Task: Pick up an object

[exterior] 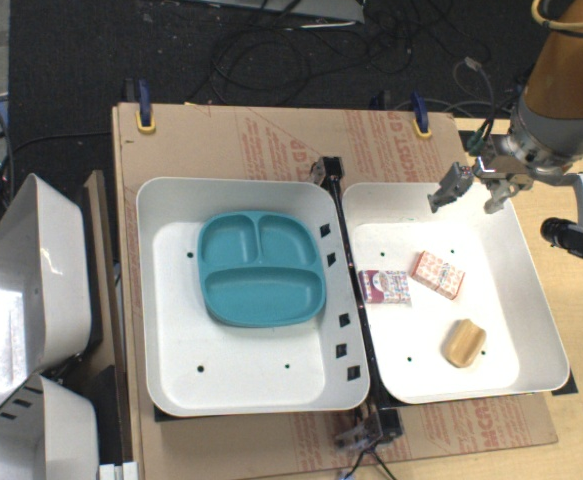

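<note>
In the right bin [531,298] lie three small objects: a purple-and-white packet [385,287] by the left wall, a pink patterned box [439,274] near the middle, and a tan bread-like piece [464,343] toward the front. My gripper [472,190] hovers over the bin's far edge, well above and behind the pink box. Its two dark fingers [449,188] are spread apart with nothing between them.
The left bin [161,298] holds a teal divided plate [262,268]. A black clip strip [343,268] runs between the bins. Both bins rest on a cardboard sheet [271,138]. White containers [26,268] stand off the bench at the left.
</note>
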`<action>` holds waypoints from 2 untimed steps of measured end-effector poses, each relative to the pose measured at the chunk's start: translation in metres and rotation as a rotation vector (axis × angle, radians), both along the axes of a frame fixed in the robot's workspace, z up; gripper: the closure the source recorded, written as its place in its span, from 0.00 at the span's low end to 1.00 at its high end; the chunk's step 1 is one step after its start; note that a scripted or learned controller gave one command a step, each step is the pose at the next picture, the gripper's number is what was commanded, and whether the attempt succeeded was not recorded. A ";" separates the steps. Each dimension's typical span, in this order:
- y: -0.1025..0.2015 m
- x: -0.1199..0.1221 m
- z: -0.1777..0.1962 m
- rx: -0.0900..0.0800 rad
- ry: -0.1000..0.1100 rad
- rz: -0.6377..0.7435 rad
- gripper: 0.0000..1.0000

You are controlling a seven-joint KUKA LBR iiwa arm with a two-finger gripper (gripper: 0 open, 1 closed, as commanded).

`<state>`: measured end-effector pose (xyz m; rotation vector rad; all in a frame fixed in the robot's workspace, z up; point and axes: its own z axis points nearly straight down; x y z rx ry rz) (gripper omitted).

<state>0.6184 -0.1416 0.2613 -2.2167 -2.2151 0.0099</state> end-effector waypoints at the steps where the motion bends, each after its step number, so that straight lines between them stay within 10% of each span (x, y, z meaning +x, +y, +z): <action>1: 0.000 0.002 0.006 -0.002 -0.010 0.002 0.00; 2: 0.001 0.004 -0.037 -0.001 -0.006 0.000 0.00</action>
